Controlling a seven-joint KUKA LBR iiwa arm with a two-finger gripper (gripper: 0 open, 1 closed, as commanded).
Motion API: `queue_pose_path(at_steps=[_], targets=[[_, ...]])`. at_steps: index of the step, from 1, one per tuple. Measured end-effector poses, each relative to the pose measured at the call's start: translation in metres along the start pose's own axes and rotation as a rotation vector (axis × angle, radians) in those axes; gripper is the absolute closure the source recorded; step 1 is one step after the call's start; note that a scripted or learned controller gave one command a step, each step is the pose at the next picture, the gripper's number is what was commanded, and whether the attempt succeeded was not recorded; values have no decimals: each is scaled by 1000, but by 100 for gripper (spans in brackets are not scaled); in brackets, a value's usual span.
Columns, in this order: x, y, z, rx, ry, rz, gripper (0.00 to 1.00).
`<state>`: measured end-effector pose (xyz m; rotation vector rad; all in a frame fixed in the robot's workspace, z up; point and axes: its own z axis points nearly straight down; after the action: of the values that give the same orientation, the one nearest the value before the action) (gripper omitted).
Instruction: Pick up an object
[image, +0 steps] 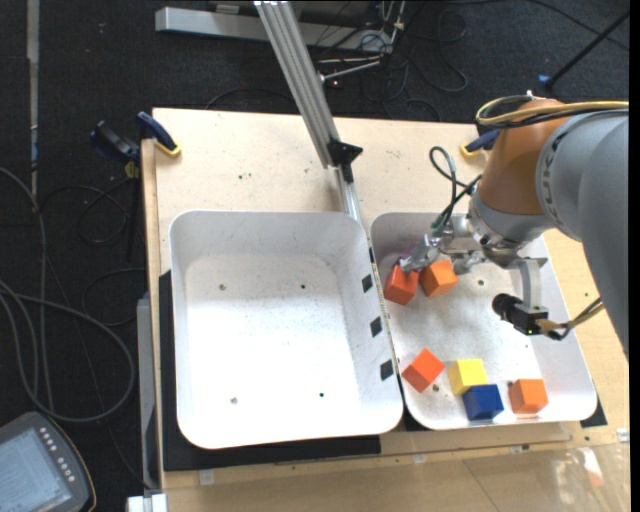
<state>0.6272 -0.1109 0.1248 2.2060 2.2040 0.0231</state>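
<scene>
Tool (432, 262) low in right bin (570, 385), at two orange blocks (420, 280); grip state: cannot tell. No block visibly lifted; pick apparently unfinished, lift remaining.

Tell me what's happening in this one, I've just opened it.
The arm reaches in from the right, and its gripper is down in the right bin, right at two orange blocks near the bin's far left side. Whether it grips either cannot be told. Four more blocks lie along the near edge: orange, yellow, blue, orange.
</scene>
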Motion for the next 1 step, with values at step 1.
queue_pose_path(at_steps=[1], targets=[[0,1,-9,-4,1,-1,100]])
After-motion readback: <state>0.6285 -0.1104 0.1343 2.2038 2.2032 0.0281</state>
